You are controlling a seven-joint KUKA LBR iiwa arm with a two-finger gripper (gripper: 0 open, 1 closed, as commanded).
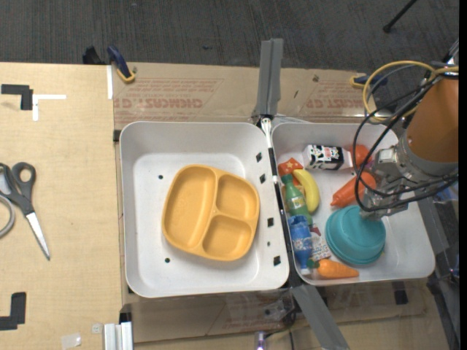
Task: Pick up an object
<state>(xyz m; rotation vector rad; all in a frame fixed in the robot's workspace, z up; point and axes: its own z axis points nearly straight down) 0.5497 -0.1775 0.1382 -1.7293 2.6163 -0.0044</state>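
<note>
My gripper point(373, 207) hangs low in the right bin point(416, 265), right at the upper right rim of a teal bowl point(354, 237). An orange carrot-shaped toy point(347, 192) lies just left of the gripper. Along the bin's left side lie a yellow banana point(310, 189), a green bottle point(294, 195) and a blue bottle point(300, 235). A black-and-white carton point(325, 156) rests at the back. Another orange carrot point(337, 270) lies at the front, below the bowl. The gripper's body hides its tips.
The left bin point(139, 195) holds a yellow divided plate point(211, 212). Scissors point(28, 203) lie on the bench at far left. The arm's orange band point(436, 122) and looping cables point(379, 122) hang over the right bin's far right side.
</note>
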